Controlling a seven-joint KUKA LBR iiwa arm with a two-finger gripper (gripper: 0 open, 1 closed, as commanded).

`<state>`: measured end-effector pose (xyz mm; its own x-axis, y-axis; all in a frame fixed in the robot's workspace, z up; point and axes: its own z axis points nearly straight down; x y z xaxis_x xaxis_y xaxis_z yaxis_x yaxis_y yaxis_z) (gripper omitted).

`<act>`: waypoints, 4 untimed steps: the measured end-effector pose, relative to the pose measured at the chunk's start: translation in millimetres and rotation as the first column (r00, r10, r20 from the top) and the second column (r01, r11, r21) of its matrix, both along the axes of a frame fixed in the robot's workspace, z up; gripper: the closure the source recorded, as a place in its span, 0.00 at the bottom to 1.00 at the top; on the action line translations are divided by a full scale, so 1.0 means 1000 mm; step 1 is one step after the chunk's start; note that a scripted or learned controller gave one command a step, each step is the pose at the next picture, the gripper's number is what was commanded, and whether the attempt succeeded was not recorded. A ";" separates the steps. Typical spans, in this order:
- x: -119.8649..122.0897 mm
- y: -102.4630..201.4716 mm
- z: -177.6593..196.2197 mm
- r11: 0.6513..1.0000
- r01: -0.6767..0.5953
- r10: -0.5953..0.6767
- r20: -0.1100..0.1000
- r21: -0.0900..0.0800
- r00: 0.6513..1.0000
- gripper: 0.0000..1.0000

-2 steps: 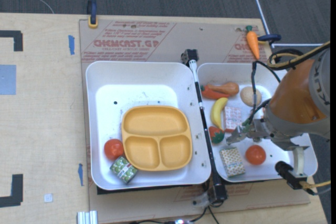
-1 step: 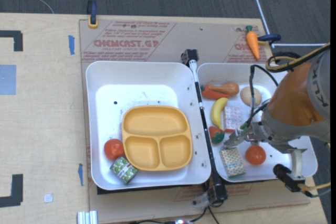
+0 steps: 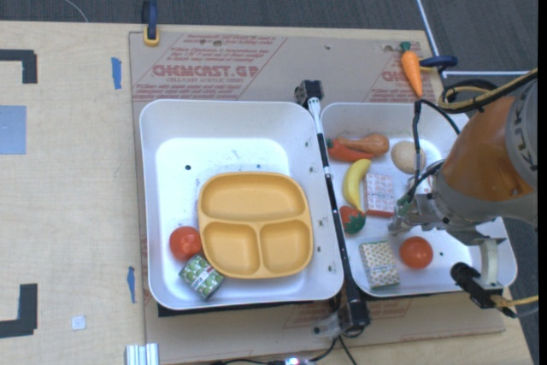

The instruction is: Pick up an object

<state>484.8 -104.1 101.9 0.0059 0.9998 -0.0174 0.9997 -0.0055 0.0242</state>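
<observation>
The gripper (image 3: 402, 216) hangs low in the right bin (image 3: 444, 120); whether it is spread or pinching anything I cannot tell, the arm (image 3: 487, 158) covering it from above; left to right: a red tomato (image 3: 185, 243) and green packet (image 3: 201, 277) beside the yellow divided tray (image 3: 255, 224) in the left bin (image 3: 162, 184); then a banana (image 3: 355, 182), a patterned box (image 3: 379, 264), and a second tomato (image 3: 416, 252) just below the gripper; the board behind reads "CHEMCAST"
</observation>
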 end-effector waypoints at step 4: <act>0.000 0.003 0.000 1.000 0.002 -0.002 0.000 -0.001 1.000 0.00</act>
<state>484.6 -100.9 101.7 0.0079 0.9998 -0.0186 0.9997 -0.0075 0.0242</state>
